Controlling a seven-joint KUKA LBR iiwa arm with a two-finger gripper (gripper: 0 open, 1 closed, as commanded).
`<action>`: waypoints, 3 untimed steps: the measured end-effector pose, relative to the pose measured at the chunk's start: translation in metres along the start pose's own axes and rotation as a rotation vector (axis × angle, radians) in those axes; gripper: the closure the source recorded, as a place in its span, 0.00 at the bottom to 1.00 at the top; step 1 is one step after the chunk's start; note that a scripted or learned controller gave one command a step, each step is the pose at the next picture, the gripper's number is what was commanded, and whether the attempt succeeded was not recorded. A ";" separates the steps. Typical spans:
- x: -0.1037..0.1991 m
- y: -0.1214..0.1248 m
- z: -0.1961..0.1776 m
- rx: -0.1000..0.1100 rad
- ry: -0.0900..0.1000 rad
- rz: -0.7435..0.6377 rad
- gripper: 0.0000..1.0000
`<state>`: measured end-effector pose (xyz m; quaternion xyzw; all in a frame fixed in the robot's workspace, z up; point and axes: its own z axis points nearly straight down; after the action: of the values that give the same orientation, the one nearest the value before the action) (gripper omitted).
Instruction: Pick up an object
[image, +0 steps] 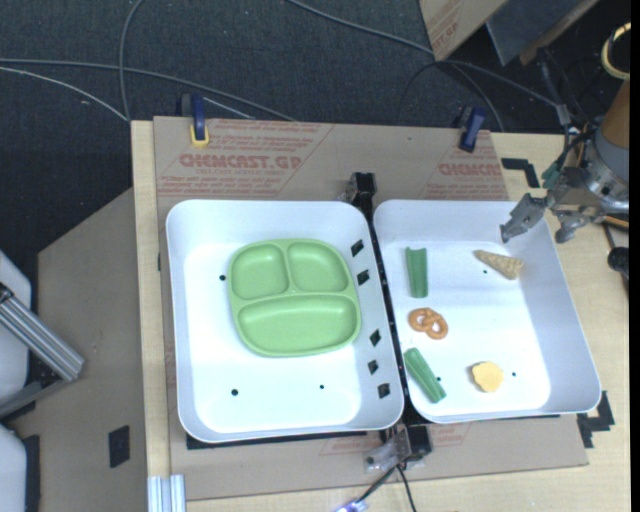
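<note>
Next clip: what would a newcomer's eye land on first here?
First the green divided plate, sitting alone in the left bin. Then the small food pieces scattered in the right bin: two green sticks, a pretzel, a yellow piece and a tan wedge. The claw hovers at that bin's upper right rim, near the wedge, holding nothing.

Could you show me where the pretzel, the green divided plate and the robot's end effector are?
pretzel (428, 322): camera view, on its middle loops.
green divided plate (296, 326): camera view, on its large lower compartment.
end effector (545, 222): camera view, midway between its fingertips, at the right bin's far corner.
</note>
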<state>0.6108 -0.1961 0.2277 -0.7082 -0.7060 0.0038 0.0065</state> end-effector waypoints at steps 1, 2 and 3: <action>0.001 0.003 -0.008 -0.014 -0.003 -0.004 0.00; -0.002 -0.003 0.035 -0.010 -0.002 -0.003 0.00; -0.003 0.001 0.078 -0.009 -0.002 -0.003 0.00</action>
<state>0.6107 -0.1983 0.1495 -0.7070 -0.7072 0.0011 0.0025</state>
